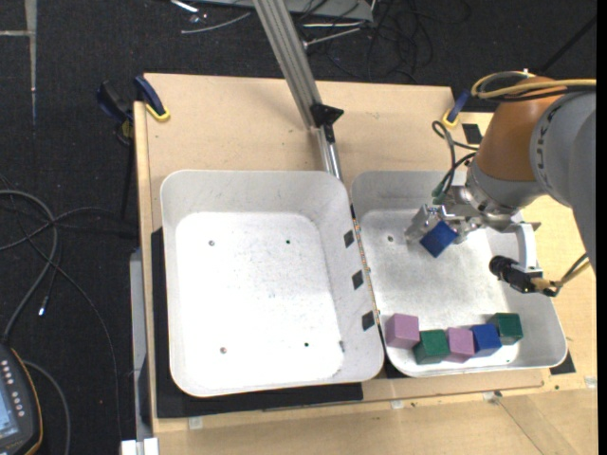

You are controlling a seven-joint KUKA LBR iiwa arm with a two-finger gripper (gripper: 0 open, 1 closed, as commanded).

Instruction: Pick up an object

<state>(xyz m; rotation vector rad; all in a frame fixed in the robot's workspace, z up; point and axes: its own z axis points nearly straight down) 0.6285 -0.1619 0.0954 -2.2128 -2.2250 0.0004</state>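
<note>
My gripper (434, 232) hangs over the upper middle of the right bin (398, 192), reaching in from the right. Between its fingers sits a blue block (438, 241), tilted and raised off the bin floor. Along the bin's near edge lie several more blocks: a pale purple one (403, 329), a green one (432, 346), a pink-purple one (461, 342), a blue one (486, 336) and a dark green one (509, 326).
The left bin (251, 273) lies beside the right one. A metal pole (289, 50) slants from the top of the view down to the gap between the bins. Clamps (152, 100) sit at the bench's far corners.
</note>
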